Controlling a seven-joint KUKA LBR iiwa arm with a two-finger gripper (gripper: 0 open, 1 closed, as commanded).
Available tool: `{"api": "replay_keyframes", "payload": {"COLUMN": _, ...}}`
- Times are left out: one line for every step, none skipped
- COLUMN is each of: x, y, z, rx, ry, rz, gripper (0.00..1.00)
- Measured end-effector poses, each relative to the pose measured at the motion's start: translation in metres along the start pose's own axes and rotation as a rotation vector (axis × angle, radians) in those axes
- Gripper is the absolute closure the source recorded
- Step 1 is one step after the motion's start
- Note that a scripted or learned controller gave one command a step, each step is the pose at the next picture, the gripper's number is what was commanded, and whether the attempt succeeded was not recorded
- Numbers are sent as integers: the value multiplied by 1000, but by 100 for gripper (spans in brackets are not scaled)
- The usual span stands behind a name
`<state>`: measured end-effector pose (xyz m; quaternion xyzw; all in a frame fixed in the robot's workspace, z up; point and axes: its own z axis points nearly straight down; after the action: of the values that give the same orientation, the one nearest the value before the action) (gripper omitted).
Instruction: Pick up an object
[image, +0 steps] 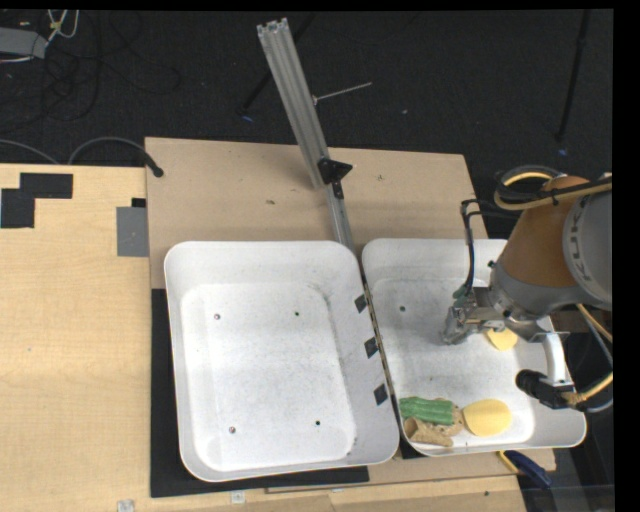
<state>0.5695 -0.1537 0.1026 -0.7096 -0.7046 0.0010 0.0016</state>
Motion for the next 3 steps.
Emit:
{"api": "replay_keyframes", "payload": {"x": -6, "y": -8, "z": -58, "rx": -6, "ry": -1, "rz": -1, "gripper": 100}}
{"api": "replay_keyframes", "payload": {"x": -8, "y": -17, "z": -107, "rx": -6, "ry": -1, "rz": 0, "gripper": 100}}
{"api": "replay_keyframes", "payload": {"x": -14, "y": -23, "z": -167, "rx": -8, "ry": -2, "rz": -6, "gripper": 100}}
